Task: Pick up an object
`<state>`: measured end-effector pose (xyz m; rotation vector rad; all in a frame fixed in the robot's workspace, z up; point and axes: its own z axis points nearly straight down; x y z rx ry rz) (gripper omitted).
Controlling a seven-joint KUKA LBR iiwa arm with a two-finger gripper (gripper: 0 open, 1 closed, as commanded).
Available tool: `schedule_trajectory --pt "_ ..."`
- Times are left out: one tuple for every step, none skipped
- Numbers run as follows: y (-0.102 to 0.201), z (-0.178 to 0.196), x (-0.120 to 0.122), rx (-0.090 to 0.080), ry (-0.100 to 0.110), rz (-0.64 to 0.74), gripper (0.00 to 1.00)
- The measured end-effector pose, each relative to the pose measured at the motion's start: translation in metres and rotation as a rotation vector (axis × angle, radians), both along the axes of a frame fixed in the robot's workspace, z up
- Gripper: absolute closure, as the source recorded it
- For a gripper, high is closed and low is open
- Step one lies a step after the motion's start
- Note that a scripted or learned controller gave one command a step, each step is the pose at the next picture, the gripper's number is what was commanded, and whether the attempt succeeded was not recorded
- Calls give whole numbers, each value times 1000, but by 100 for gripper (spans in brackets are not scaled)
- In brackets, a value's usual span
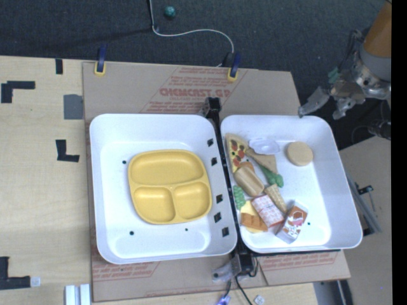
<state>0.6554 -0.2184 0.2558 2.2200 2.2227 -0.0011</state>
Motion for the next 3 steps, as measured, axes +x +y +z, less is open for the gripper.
schedule_trajectory --pt "65 -111 -71 4 10 0 0" --pt "81 -173 -44 0 1 2 0" --pt "82 -160 -46 5 10 1 100"
